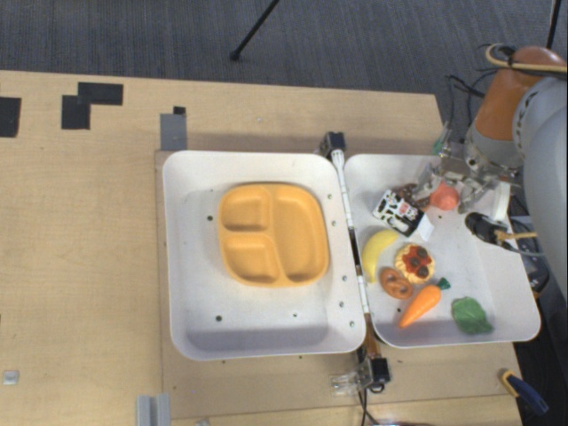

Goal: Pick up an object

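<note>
The gripper (441,187) hangs over a red object (443,199) near the right bin's (510,322) far edge; its jaw state cannot be told. Crowding by the black-and-white toy (397,209) could spoil the grasp.

The grey arm's gripper (441,187) hangs low over the far end of the right bin (510,278), a salmon-pink object (443,198) directly beneath it. Just to its left lies a black-and-white toy (397,209); nearer the camera sit a yellow banana (379,248), a small tart (414,261), a pretzel (394,282), a carrot (420,304) and a green vegetable (470,315). Well left, the other bin (191,327) holds a yellow divided plate (272,234).
</note>
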`<state>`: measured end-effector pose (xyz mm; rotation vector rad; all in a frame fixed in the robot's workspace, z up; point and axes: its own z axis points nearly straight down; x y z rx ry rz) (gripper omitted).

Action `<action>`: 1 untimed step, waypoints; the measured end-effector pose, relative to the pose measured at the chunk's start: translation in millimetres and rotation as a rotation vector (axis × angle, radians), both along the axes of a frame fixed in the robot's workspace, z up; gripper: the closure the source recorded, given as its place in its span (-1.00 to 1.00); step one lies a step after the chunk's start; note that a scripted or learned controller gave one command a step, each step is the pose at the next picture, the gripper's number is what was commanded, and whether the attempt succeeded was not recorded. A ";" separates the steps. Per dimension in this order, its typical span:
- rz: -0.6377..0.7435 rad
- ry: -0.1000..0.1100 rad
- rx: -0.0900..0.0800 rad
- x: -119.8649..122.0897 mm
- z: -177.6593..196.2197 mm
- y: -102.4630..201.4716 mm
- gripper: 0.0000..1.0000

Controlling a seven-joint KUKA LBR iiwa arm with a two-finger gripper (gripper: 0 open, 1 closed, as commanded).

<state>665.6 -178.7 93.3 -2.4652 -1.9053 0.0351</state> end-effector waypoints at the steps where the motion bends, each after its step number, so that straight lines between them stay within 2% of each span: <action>1: 0.014 -0.001 -0.008 -0.1 0.4 72.2 -1.00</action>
